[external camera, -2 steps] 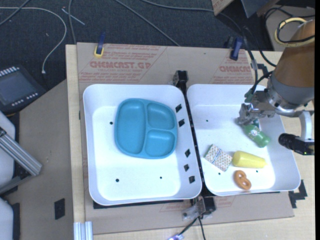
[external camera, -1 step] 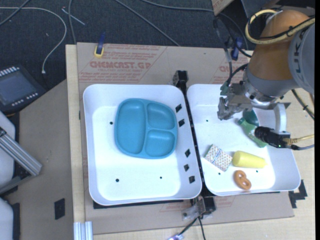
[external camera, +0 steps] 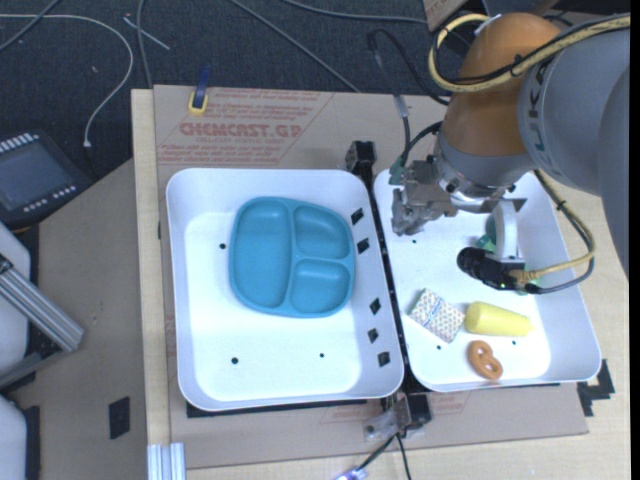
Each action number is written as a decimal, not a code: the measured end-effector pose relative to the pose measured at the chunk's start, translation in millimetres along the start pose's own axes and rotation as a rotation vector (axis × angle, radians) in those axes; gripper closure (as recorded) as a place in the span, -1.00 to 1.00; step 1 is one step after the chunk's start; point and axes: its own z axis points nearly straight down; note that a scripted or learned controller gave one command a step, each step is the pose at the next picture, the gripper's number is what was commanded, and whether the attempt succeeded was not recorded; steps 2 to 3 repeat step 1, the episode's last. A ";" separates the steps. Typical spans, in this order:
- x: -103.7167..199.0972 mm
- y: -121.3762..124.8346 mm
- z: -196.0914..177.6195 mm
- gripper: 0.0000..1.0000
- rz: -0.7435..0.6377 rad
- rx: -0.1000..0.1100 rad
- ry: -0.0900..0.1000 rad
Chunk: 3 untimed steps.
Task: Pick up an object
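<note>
My gripper (external camera: 408, 218) hangs over the upper left part of the right bin (external camera: 570, 343), close to the wall between the two bins. Near that bin's front lie a white patterned packet (external camera: 437, 315), a yellow block (external camera: 497, 319) and a small orange pretzel-shaped ring (external camera: 485, 359). They sit well in front of the gripper, apart from it. A blue divided plate (external camera: 292, 256) rests in the left bin (external camera: 200, 348).
The arm's grey and orange body (external camera: 510, 78) covers the back of the right bin. A small green thing (external camera: 490, 242) shows beside the wrist. A cardboard sheet (external camera: 240, 123) lies behind the bins, and cables run across the dark floor.
</note>
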 end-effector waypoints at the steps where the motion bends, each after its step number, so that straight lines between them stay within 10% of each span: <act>1: 52.5 22.4 -10.7 1.00 0.000 -0.002 0.000; 3: 52.5 22.4 -10.7 1.00 0.000 -0.002 0.000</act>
